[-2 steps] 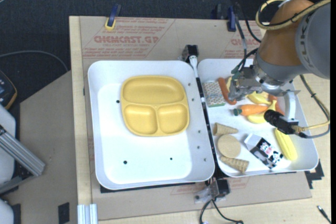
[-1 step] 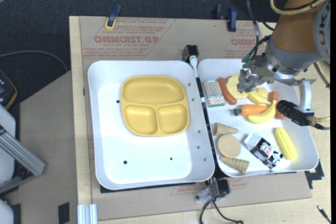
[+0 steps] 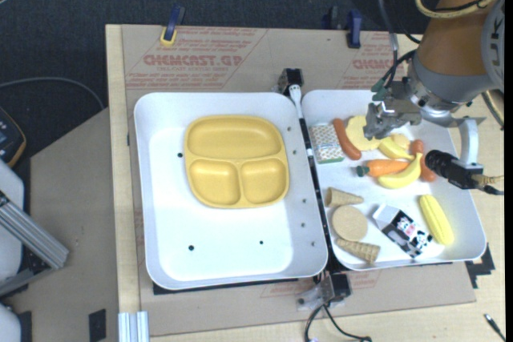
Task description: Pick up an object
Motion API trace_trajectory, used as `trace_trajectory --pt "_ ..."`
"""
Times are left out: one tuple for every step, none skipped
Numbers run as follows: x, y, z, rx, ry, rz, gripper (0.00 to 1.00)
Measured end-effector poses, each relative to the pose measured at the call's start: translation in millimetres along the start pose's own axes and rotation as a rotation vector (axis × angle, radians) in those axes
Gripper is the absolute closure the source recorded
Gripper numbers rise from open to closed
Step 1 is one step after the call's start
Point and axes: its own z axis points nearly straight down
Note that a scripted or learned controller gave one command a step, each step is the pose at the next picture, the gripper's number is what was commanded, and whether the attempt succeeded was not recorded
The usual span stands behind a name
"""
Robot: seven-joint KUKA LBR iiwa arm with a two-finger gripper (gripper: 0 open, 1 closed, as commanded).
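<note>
My gripper hangs low over the back of the right bin, its tip right above a hot dog and a yellow banana. A carrot lies just in front of it, with a second banana beside that. Further forward lie an ice cream cone, a round cracker, a second cone, a black-and-white carton and a corn cob. A speckled sponge sits at the bin's left.
The left bin holds a yellow divided plate. A black divider runs between the bins. Clamps hold the cardboard base at the back. The arm's grey body looms over the right bin's back right corner.
</note>
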Motion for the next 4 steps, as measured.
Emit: trace_trajectory --pt "-6.5 -17.3 10.9 0.007 0.002 0.003 1.0" --pt "-10.8 -19.0 6.8 0.004 0.001 0.003 1.0" --pt "-8.0 -12.4 9.2 0.003 0.0 0.0 1.0" --pt "0.9 -8.1 -4.7 0.001 0.0 0.0 1.0"
